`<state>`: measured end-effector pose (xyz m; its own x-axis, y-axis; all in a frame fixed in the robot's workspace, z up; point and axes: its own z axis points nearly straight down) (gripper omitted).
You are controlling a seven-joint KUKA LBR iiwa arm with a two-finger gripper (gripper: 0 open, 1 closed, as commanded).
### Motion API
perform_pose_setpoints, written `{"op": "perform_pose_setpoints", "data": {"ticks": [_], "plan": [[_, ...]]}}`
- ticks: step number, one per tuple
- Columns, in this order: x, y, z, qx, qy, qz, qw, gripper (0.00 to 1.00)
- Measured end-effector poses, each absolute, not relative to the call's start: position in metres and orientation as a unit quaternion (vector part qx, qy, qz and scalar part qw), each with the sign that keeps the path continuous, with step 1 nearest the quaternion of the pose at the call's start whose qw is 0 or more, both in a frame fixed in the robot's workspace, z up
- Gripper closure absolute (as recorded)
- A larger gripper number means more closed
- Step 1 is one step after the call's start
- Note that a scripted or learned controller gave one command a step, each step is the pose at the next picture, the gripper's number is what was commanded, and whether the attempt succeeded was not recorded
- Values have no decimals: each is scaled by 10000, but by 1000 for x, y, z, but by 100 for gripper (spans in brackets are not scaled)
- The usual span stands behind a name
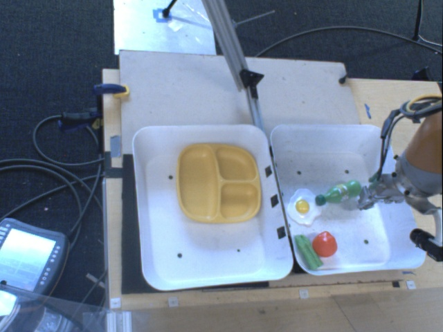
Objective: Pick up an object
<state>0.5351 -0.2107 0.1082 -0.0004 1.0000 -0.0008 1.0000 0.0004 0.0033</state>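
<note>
Arm enters from the right edge of the camera view, mid-height. Orange band (423, 152) visible above the wrist, with grey and yellow cabling looped over it on the far side. Wrist angles down and to the left. Gripper (367, 196) sits low at the end of the wrist, pointing left; its metal parts are small and blurred.

You're looking down on a pale wooden bench (374, 102) standing on dark carpet (48, 40). Black cables (41, 164) loop across the floor at left, beside a handheld screen unit (24, 254). A slanted metal pole (225, 30) crosses the top, under even light.
</note>
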Motion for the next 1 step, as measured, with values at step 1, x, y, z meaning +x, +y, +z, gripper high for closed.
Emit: {"op": "perform_pose_setpoints", "data": {"ticks": [1], "plan": [[536,-202,156,7049,7093,16,27,100]]}}
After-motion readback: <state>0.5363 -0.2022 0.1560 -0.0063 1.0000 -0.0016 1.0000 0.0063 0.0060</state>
